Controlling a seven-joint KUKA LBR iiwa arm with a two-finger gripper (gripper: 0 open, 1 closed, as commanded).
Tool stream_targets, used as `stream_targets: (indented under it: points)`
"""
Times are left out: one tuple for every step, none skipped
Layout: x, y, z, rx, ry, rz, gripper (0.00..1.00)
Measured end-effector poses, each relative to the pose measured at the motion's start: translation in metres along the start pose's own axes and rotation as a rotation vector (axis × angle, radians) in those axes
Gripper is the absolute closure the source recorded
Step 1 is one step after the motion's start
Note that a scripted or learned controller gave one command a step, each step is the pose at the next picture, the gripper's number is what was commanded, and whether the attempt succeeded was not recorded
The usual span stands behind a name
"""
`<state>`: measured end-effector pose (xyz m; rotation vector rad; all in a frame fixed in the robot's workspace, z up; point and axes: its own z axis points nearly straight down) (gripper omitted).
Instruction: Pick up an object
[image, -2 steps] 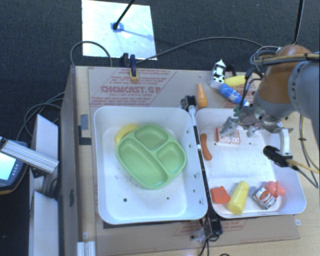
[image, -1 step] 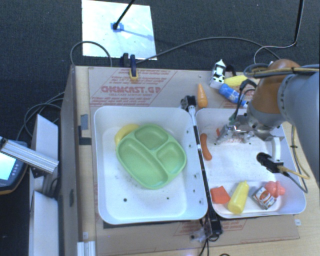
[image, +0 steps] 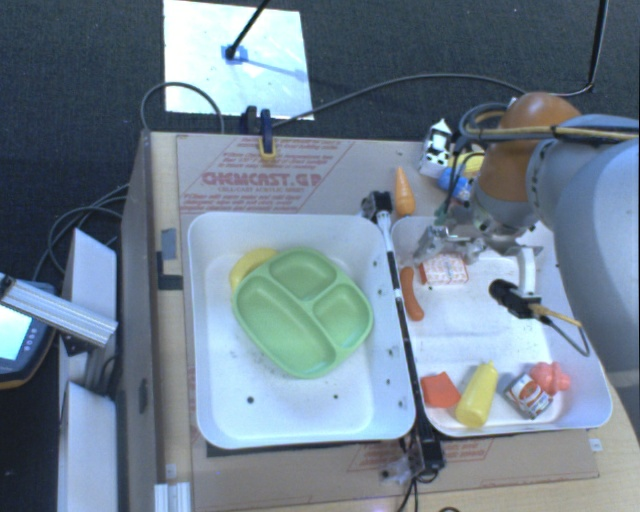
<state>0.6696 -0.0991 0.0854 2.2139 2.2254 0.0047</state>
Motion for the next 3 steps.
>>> stream_targets:
  points:
    - [0.007, -0.021, 0.0, 0.002, -0.001, 0.004, 0.0]
    - [0.007, -0.02, -0.011, 0.0, -0.001, 0.004, 1.0]
    - [0.067, -0.051, -0.101, -0.001, 0.001, 0.0, 1.0]
